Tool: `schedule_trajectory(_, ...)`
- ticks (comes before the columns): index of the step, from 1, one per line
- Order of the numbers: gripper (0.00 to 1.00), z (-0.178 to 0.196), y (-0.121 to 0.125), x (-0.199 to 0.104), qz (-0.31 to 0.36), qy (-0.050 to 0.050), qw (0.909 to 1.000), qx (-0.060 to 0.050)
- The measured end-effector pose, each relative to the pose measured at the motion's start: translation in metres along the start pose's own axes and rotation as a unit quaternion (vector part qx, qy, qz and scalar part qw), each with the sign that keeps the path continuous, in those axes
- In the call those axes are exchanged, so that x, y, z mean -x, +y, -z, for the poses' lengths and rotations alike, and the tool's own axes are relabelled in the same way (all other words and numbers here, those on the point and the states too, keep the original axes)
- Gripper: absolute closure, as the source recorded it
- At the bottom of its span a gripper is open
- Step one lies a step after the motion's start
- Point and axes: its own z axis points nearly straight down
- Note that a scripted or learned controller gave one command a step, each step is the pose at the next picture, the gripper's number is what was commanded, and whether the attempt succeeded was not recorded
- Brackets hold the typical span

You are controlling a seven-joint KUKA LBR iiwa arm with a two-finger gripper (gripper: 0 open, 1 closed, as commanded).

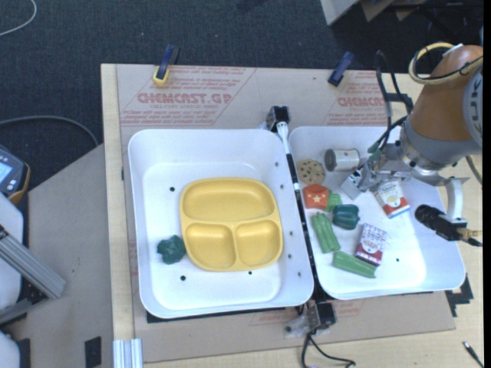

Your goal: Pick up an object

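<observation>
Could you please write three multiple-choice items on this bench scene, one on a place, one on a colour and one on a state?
1. Where does the green broccoli-like piece lie?
A. In the left bin, beside the tray
B. In a tray compartment
C. In the right bin

2. What colour is the divided tray?
A. White
B. Yellow
C. Red

3. Where is the gripper now?
A. Over the left bin
B. Outside both bins
C. Low over the right bin, near the small carton

Answers: 1 A, it rests on the floor of the left bin at the tray's left edge. 2 B, all three compartments are yellow. 3 C, it sits above the right bin, next to the small carton.
</observation>
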Motion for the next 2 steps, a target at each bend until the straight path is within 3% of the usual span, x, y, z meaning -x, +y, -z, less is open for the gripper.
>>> schedule_trajectory(2, 1.00, 0.075, 0.000, 0.002, 0.000, 0.000, 1.0000, 0.000)
